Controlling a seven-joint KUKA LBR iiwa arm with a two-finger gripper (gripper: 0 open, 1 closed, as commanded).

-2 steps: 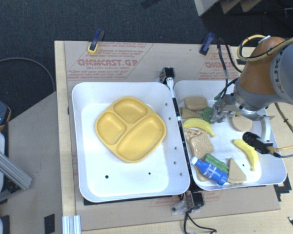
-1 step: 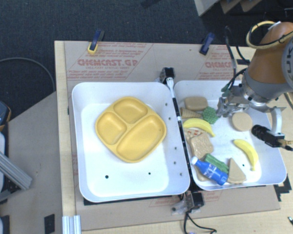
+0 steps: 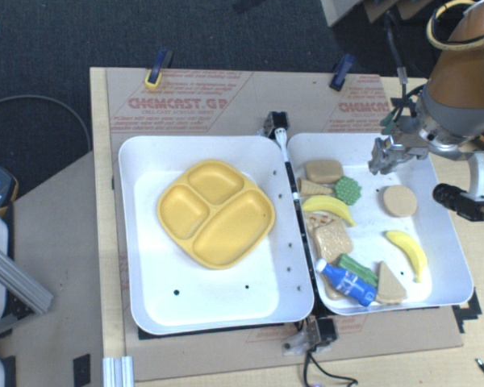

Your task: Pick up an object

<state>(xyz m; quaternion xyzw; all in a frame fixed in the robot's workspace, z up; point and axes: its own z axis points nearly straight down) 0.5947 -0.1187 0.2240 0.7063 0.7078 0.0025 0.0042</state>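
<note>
In the right bin point(image 3: 460, 256), all graspable items are heaped, so a pick is evidently meant to be made there. The gripper point(image 3: 381, 161) is poised over the bin's far end, near the round cracker point(image 3: 400, 201) and the bread roll point(image 3: 323, 170), with nothing seen between the fingers; whether the jaws are wide or narrow cannot be told. A green ball point(image 3: 348, 189), two bananas point(image 3: 331, 209) point(image 3: 410, 253), a blue bottle point(image 3: 347, 284) and a toast slice point(image 3: 332, 240) are crowded along the inner wall. The yellow divided plate point(image 3: 216, 213) is left alone in the left bin point(image 3: 145, 280), probably as a drop target. The cracker is judged likeliest: closest, isolated.
</note>
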